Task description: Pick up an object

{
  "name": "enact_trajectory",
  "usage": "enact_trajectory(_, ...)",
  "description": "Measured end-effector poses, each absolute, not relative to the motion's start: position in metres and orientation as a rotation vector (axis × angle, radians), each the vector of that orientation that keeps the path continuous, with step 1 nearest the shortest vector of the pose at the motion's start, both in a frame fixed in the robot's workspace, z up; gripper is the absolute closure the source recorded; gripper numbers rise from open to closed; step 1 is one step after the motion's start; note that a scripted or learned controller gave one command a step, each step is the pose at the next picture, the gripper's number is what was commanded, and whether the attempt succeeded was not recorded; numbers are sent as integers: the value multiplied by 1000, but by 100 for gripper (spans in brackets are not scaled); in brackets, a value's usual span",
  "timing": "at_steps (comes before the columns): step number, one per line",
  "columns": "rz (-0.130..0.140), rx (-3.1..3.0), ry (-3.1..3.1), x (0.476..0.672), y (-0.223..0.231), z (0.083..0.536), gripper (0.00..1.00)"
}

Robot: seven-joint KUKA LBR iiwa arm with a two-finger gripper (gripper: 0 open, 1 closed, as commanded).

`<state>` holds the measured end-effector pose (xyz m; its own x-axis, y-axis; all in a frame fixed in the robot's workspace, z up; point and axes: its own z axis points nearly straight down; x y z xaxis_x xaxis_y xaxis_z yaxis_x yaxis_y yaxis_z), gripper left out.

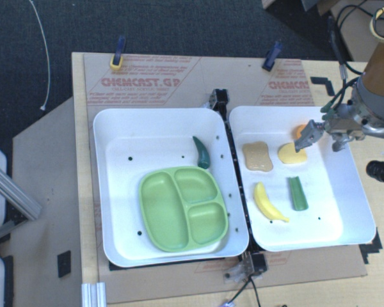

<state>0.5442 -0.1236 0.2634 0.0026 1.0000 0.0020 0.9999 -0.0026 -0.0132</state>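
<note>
My gripper (321, 139) hangs over the back of the right bin (345, 190), open, with only white bin floor showing between its fingers. Its left finger (304, 138) sits just over a yellow rounded piece (292, 155) and partly hides a small orange item (299, 131). A tan bread slice (257, 157) lies to the left of these. Nearer the front lie a banana (269, 203) and a green cucumber stick (297, 193). The left bin (109, 171) holds a dark green pepper (201, 152).
A light green divided plate (182, 206) fills the front of the left bin. The ridge where the two bins meet (233, 171) runs between pepper and bread. Blue clamps (272, 56) hold the board at the back. The right bin's front right corner has bare floor.
</note>
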Motion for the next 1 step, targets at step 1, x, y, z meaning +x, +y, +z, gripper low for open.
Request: enact_trajectory(1, 0, -2221, -2221, 546, -123, 270, 0)
